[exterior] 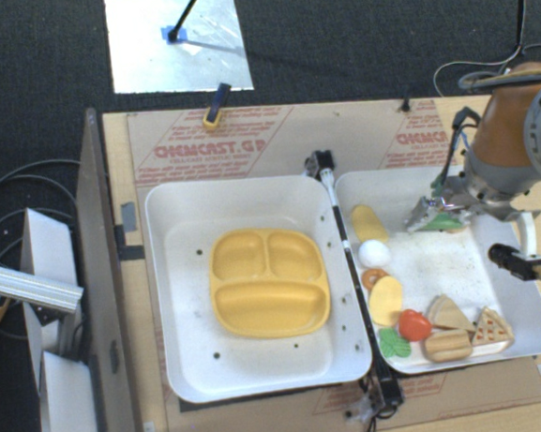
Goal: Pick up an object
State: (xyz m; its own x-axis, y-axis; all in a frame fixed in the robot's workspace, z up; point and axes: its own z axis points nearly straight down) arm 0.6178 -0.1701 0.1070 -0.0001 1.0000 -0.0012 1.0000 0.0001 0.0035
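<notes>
My gripper (pixel 437 211) hangs low over the far part of the right bin (pixel 463 269), on the grey arm with the orange band (pixel 512 128). A flat green item (pixel 447 224) lies right under it, partly hidden; whether it is touched I cannot tell. Toy foods lie in the same bin: a yellow cylinder (pixel 367 222), a white egg (pixel 374 253), a small orange piece (pixel 374 277), a pale yellow slice (pixel 386 300), a red tomato (pixel 413 325), a green leaf (pixel 393 344), a bread roll (pixel 448 344) and a sandwich wedge (pixel 490 327).
The left bin (pixel 176 266) holds a yellow divided plate (pixel 268 282). A black rail (pixel 347 251) runs along the divide between the bins. A black fitting (pixel 514 262) sticks out over the right bin's right rim. Cables trail at the far right.
</notes>
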